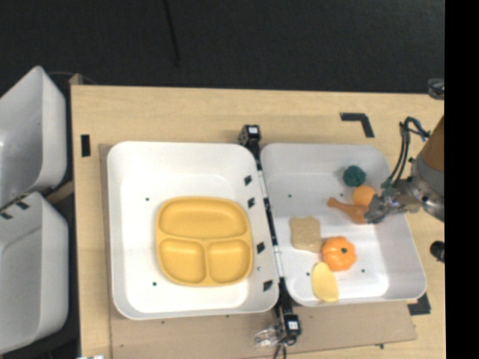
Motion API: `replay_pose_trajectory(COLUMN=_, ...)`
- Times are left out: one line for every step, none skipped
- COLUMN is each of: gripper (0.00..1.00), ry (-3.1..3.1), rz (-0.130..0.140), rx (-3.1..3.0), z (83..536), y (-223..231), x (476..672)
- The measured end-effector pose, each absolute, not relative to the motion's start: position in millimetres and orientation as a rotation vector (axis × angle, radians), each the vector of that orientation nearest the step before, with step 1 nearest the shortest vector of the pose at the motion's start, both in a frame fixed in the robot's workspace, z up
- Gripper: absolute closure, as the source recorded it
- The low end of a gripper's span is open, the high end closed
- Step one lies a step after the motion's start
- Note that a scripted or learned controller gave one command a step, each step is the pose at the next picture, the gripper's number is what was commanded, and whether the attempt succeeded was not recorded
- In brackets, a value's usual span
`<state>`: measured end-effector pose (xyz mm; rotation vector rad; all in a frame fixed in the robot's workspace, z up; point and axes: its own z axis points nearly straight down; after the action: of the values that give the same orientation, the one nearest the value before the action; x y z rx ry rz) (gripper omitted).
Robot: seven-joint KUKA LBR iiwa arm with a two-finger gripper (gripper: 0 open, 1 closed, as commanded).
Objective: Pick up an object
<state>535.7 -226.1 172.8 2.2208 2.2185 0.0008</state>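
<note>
Pale wood tabletop (187, 114) against a dark floor, carrying two white bins; I can read no writing anywhere. My left bin (127, 200) holds one yellow divided plate (203, 239). My right bin (389, 268) holds five things: a teal ball (354, 175), an orange spoon-like piece (352, 205), a tan bread slice (305, 232), a small orange pumpkin (339, 253) and a pale yellow piece (324, 283). My gripper (376, 209) sits at the spoon-like piece's right end; I cannot tell its grip.
</note>
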Motion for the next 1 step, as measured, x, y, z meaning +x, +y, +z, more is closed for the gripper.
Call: replay_pose_trajectory(gripper=1.00, ry=2.221, rz=0.002, rx=2.215, z=216.3, y=-227.8, x=537.6)
